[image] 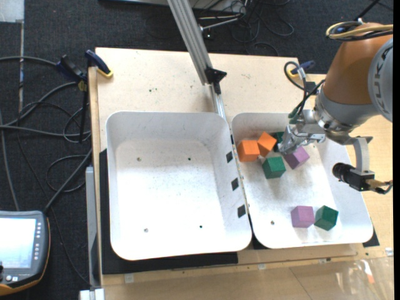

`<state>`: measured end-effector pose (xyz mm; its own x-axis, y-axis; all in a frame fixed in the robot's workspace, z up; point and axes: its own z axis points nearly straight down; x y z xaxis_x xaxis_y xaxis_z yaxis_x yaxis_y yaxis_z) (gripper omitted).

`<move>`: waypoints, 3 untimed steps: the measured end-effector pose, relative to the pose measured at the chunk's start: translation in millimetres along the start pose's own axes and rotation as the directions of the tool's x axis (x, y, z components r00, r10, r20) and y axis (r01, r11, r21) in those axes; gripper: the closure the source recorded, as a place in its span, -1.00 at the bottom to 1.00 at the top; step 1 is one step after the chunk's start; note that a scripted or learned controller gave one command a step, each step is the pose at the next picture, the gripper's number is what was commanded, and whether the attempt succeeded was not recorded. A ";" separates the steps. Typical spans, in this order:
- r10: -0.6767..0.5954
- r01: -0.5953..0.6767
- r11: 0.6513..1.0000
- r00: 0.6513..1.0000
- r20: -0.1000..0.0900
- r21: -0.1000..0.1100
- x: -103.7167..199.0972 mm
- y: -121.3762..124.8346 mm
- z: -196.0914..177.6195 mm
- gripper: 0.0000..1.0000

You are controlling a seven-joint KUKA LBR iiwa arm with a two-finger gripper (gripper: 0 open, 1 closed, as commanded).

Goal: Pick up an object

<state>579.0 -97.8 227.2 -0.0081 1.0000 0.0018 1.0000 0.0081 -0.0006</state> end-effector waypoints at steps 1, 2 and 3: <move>0.000 0.000 1.000 1.000 0.001 -0.004 48.6 28.5 -6.4 1.00; 0.000 0.000 1.000 1.000 0.000 -0.005 97.4 49.1 -16.3 1.00; 0.003 -0.003 1.000 1.000 0.001 -0.004 140.0 70.9 -13.7 1.00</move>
<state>648.7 42.7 241.1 -0.0056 1.0000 0.0011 1.0000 0.0056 0.0033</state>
